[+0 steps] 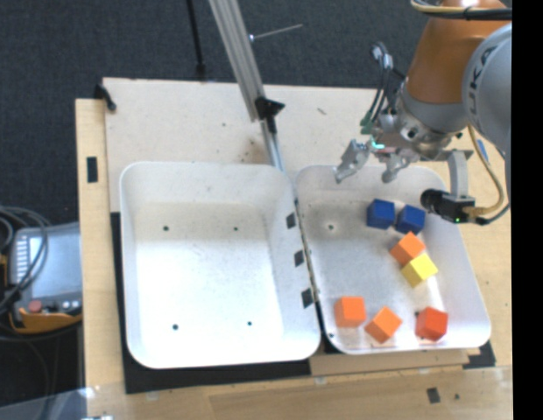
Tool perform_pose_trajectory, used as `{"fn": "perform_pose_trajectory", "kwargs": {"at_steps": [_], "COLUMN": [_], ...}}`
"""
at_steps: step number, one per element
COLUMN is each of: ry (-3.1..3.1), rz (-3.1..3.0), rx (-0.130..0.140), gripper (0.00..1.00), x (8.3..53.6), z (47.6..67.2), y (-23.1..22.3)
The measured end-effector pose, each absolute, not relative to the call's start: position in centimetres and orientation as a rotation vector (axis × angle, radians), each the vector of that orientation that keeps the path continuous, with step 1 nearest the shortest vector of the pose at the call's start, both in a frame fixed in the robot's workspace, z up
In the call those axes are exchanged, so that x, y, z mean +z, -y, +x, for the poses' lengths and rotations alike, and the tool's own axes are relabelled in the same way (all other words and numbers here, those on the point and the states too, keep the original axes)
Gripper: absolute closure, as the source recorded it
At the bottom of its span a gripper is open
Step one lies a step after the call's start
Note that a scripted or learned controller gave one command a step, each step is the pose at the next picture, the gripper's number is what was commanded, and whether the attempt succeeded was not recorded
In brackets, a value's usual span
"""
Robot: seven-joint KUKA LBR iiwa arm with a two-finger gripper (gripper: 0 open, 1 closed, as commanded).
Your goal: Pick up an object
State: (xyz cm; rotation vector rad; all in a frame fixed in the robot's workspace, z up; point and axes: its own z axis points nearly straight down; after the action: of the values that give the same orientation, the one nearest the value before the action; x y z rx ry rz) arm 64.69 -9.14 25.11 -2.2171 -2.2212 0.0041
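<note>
Your gripper (370, 164) hangs spread wide and empty over the right bin's (337, 234) far edge; the nearest blue cube (381, 213) sits just below it, likely target.

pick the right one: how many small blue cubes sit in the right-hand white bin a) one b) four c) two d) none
c) two: one small blue cube and a second blue cube sit side by side near the back of the right-hand shallow white bin, with the orange, yellow and red cubes lying nearer the front.
</note>
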Motion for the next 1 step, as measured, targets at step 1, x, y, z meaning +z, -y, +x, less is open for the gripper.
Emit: {"fn": "perform_pose_trajectory", "kwargs": {"at_steps": [1], "ry": [2.225], "rz": [-2.219], "rx": [-0.001], "gripper": [0.0], "x": [25.39], "z": [64.77], "y": [9.14]}}
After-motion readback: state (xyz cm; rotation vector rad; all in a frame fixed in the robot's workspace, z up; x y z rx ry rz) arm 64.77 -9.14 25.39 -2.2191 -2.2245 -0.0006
